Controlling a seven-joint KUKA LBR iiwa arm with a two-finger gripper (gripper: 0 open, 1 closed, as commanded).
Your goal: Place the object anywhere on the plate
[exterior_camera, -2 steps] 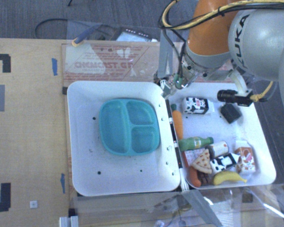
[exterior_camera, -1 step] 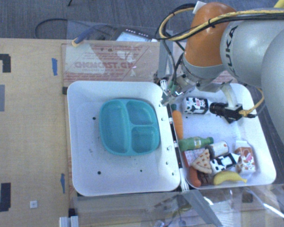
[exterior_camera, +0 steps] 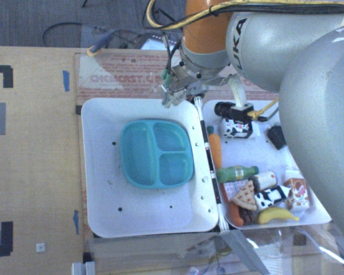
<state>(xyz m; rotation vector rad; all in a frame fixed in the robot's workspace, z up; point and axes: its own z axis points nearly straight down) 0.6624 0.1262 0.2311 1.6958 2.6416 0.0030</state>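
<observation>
1. My pincer (exterior_camera: pixel 178 91) hangs over the far rim of the left bin (exterior_camera: pixel 100 211), close to the divider between the 2 bins.
2. I cannot tell how my pincer stands; nothing shows in its grip from this slant.
3. The teal plate (exterior_camera: pixel 157 153) lies in the middle of the left bin, with 3 compartments: 1 large on the left, 2 smaller on the right. All 3 are bare.
4. The right bin (exterior_camera: pixel 316 213) carries the objects, all apart from the plate.
5. A carrot (exterior_camera: pixel 215 149) lies along the divider, just beside the left bin's wall.
6. A green bottle (exterior_camera: pixel 237 173) lies on its side below the carrot.
7. A pizza slice (exterior_camera: pixel 245 196), a banana (exterior_camera: pixel 277 215) and a black-and-white cow-patterned item (exterior_camera: pixel 270 197) crowd the near end of that bin.
8. A second black-and-white item (exterior_camera: pixel 237 128) sits at the far end, under my wrist.
9. The wooden desk (exterior_camera: pixel 34 153) spreads to the left, with blue tape marks (exterior_camera: pixel 66 80) on it.
</observation>
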